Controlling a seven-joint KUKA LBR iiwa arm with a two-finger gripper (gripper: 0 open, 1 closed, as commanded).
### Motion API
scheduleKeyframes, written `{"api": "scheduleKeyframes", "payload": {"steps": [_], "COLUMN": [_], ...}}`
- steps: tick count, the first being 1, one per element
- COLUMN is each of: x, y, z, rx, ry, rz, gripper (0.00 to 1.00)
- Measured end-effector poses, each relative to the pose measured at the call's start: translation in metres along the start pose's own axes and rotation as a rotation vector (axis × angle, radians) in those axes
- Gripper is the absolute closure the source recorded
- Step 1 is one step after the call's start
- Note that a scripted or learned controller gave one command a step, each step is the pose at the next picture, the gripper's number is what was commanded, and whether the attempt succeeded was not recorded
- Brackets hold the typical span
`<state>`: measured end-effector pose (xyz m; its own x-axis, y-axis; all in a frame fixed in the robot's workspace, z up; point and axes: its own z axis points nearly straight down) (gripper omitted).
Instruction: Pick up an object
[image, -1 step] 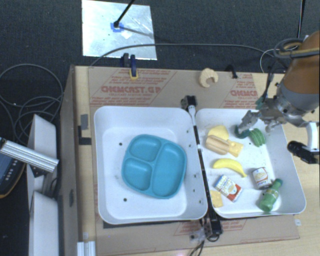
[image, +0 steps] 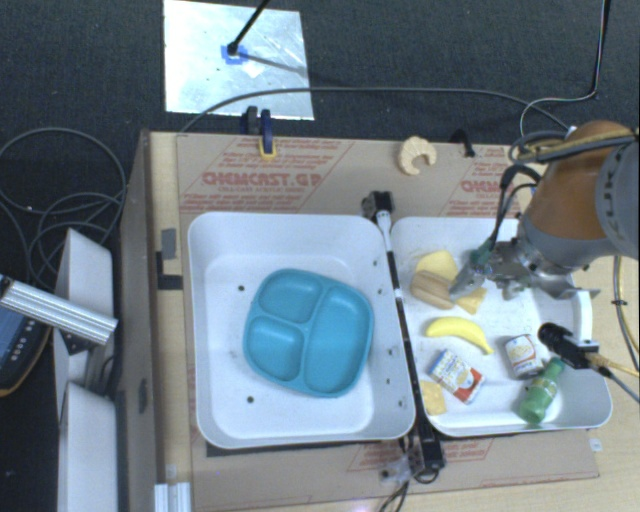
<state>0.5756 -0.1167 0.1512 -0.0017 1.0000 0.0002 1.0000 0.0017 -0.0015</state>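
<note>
My gripper (image: 468, 282) is low in the right bin (image: 598, 405), at its upper middle. It sits right beside a tan bread-like block (image: 430, 290) and a pale yellow wedge (image: 434, 264), and over a small yellow piece (image: 474, 300). Nothing shows as held. Below it lies a banana (image: 458, 332). Further down are a small red and white carton (image: 456, 373), a small can (image: 518, 355) and a green bottle (image: 538, 398). A yellow chip-like piece (image: 432, 398) lies by the bin's lower left wall.
The left bin (image: 215, 300) holds a blue divided plate (image: 306, 332). A croissant-shaped toy (image: 415, 154) lies on the cardboard behind the bins. The arm's grey and orange body (image: 580, 200) hangs over the right bin's upper right corner.
</note>
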Motion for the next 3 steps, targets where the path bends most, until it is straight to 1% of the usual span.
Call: {"api": "scheduleKeyframes", "payload": {"steps": [1, 2, 3], "x": [-0.009, 0.005, 0.008], "y": [0.000, -0.006, -0.031], "z": [0.067, 0.067, 0.067], "rx": [-0.002, -0.002, -0.002], "ry": [-0.001, 0.000, 0.000], "rz": [0.001, -0.001, 0.001], "gripper": [0.00, 0.00, 0.00]}}
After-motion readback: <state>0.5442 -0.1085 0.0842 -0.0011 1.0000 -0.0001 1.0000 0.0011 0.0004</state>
